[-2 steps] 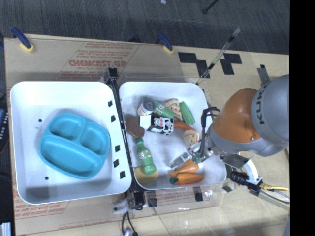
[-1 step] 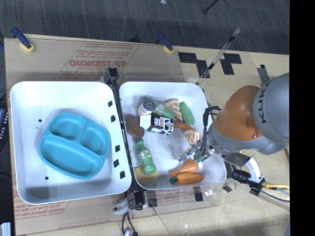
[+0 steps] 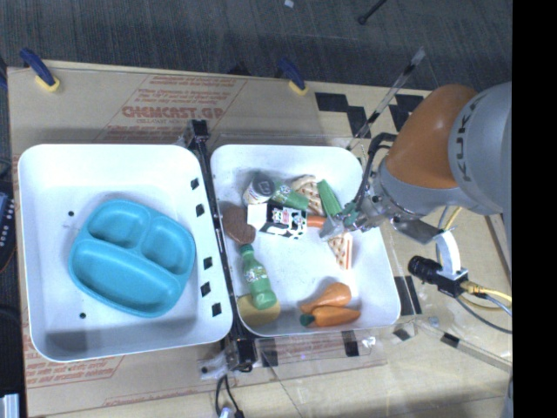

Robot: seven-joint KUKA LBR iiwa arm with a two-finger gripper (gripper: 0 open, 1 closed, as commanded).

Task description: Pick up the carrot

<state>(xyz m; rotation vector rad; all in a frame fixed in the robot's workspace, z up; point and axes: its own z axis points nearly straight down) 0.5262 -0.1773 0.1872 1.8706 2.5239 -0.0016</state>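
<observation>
Carrot [image 3: 333,316] at bin's near edge; hand [image 3: 345,222] lowered mid-bin, apart.

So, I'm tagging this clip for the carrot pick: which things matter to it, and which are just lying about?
Job:
carrot, near front of right bin
gripper, above the bin's clutter

Lying about:
blue tray in left bin
green bottle
brown piece
cow-print box
</observation>
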